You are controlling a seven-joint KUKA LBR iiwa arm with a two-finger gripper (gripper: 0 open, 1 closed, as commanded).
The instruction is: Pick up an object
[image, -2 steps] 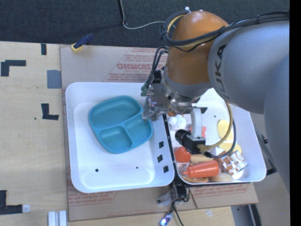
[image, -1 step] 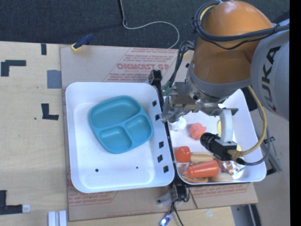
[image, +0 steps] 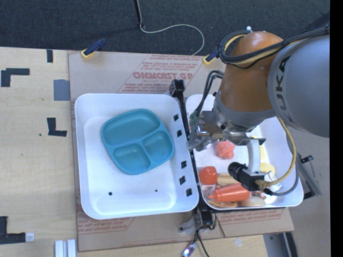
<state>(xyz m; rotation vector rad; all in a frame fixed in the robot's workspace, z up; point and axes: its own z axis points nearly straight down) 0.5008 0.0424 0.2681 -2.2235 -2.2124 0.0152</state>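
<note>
On the counter (image: pixel 32 170) a cardboard sheet (image: pixel 155 74) is being held down by a yellow clamp (image: pixel 92 48) at its far left corner, presumably so that the bins are not being pushed about by the arm. The left bin (image: pixel 86 143) is being occupied by a blue divided plate (image: pixel 138 141), which is lying flat near the bin's middle, turned askew to its walls and well apart from the arm. Its flatness is judged to be making it an awkward choice for a grasp from above. Along the wall shared by the two bins, the claw (image: pixel 205 138) is being held low over the near left part of the right bin (image: pixel 292 197). Whether it is open or closed cannot be told, as it is being hidden by the wrist, and nothing is being seen gripped. A pink piece (image: pixel 225 149) is lying just beside the claw, toward the bin's middle, and is judged the likeliest thing being aimed at. Toward the bin's near edge a red-orange piece (image: pixel 207 174) and a long orange piece (image: pixel 230 194) are being crowded together, so a clean grasp there is being made harder. A yellow piece (image: pixel 266 167) is lying further right, partly hidden.
</note>
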